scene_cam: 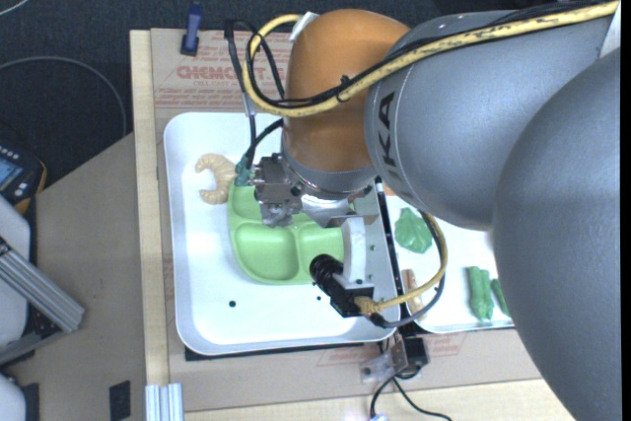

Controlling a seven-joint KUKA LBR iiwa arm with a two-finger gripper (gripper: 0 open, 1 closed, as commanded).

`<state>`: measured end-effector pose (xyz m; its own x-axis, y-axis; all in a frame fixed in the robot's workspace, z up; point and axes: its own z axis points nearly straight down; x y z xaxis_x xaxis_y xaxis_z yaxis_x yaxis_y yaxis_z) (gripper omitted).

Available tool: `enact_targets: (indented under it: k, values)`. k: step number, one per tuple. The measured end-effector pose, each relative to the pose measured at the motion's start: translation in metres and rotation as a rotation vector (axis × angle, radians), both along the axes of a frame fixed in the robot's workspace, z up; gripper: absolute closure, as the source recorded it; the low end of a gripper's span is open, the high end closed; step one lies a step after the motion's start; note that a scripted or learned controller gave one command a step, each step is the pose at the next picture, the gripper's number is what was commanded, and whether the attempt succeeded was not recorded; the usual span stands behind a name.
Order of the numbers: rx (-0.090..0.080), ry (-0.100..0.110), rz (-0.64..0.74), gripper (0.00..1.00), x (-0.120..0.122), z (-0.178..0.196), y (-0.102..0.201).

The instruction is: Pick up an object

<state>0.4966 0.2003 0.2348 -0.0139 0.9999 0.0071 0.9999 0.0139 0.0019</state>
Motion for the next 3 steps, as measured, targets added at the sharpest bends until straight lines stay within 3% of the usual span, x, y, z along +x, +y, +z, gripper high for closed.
enact_targets:
  k: [1,2,3]
  values:
    - [-0.008,-0.004,-0.018,1.00,0.069,0.011,-0.036]
    - [-0.002,-0.002,-0.005,1.00,0.013,0.061,0.029]
    - [0.001,-0.017,-0.012,1.00,0.026,0.224,0.024]
